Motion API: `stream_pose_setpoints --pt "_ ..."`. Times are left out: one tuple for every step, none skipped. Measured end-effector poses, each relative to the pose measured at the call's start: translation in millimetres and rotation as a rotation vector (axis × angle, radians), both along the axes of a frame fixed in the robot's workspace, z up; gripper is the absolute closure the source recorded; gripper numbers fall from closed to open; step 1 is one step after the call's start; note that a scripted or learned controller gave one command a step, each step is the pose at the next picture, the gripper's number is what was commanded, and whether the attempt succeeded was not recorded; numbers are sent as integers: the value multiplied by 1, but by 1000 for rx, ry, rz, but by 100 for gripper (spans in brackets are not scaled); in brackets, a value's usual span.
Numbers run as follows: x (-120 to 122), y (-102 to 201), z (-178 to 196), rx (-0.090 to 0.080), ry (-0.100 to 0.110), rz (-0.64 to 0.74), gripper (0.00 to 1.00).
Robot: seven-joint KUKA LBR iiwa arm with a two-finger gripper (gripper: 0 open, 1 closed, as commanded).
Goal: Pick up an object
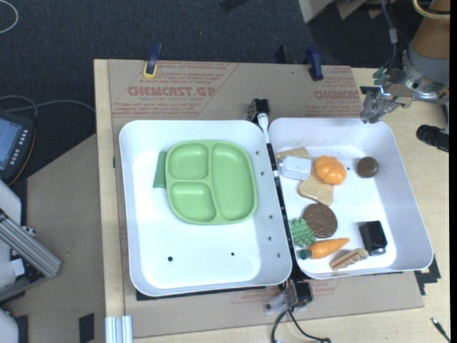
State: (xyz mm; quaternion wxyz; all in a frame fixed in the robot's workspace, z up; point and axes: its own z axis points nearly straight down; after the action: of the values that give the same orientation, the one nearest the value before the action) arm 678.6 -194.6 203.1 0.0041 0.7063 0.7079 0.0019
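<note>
- Take the right bin (407,191) as your landmark; everything below is placed against it.
- Your gripper (371,111) hangs at the bin's far rim, toward its far right corner, above the bench edge rather than over the toys.
- You cannot tell from this view whether its fingers are spread or closed; they are small and blurred, and nothing shows between them.
- The objects to pick all lie inside the bin, well apart from the gripper.
- The orange pumpkin (329,169) sits near the bin's middle, toward the far side.
- Just beside it, toward the bin's left wall, lies a white block (295,167), with a tan bread slice (316,190) touching the pumpkin's near side.
- A small brown ball (367,166) rests alone to the right of the pumpkin.
- A round brown cookie (320,220) lies nearer you than the bread, with a green leafy piece (300,232) touching its left edge.
- A carrot (329,248) and a tan stick (348,258) lie side by side along the bin's near wall.
- A black box (373,236) sits at the bin's near right, just beside the carrot's tip.
- To the left of your landmark, the left bin (143,249) holds a green divided plate (211,181).
</note>
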Motion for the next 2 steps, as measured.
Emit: stream_pose_setpoints --pt "1 0 24 1 2 -1 100" --pt "-22 44 15 5 12 0 100"
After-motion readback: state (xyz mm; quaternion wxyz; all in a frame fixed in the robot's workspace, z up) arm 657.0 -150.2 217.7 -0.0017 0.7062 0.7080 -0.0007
